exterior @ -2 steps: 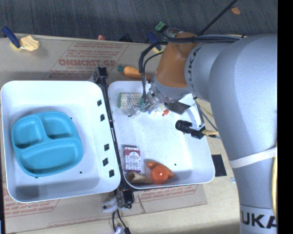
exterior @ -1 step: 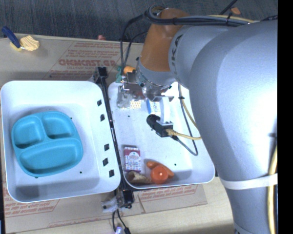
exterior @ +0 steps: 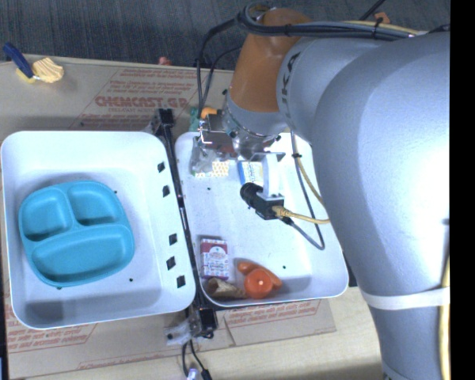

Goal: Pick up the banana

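Note:
My gripper [exterior: 208, 155] hangs low over the back left part of the right bin [exterior: 317, 264], close to the wall between the bins. The arm's wrist and orange band cover much of that bin's back. No clearly yellow banana shows. A tan-brown oblong thing [exterior: 222, 289] lies at the bin's front edge, between a dark red box [exterior: 214, 258] and an orange-red round fruit [exterior: 260, 282]; I cannot tell whether it is the banana. These three lie well in front of the gripper.
A blue divided tray [exterior: 75, 232] lies in the left bin [exterior: 32, 153]. A small yellow thing with a blue handle [exterior: 41, 70] rests on the cardboard beyond the bins at the back left. Cables [exterior: 301, 212] loop from the wrist over the right bin.

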`<state>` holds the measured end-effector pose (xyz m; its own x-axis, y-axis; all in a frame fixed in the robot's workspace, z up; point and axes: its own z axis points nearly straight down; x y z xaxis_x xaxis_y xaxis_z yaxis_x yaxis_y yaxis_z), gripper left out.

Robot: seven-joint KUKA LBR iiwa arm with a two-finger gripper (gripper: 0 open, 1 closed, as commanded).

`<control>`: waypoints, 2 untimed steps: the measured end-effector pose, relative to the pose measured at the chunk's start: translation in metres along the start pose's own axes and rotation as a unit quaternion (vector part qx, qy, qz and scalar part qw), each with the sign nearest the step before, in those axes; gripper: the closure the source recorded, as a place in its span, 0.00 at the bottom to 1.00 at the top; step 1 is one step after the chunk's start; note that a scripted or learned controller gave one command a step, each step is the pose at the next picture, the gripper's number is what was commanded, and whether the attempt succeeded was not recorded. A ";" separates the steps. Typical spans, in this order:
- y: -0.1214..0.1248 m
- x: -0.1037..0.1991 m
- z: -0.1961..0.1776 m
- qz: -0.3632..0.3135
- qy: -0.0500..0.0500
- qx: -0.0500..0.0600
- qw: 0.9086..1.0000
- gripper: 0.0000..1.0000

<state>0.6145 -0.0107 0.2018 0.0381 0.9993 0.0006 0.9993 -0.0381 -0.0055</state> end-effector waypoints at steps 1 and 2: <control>0.042 -0.033 0.010 0.142 0.000 -0.001 0.990 1.00; 0.042 -0.033 0.010 0.142 0.000 -0.001 0.990 0.00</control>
<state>0.6549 -0.0449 0.1916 0.3167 0.9485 -0.0007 0.9485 -0.3167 -0.0031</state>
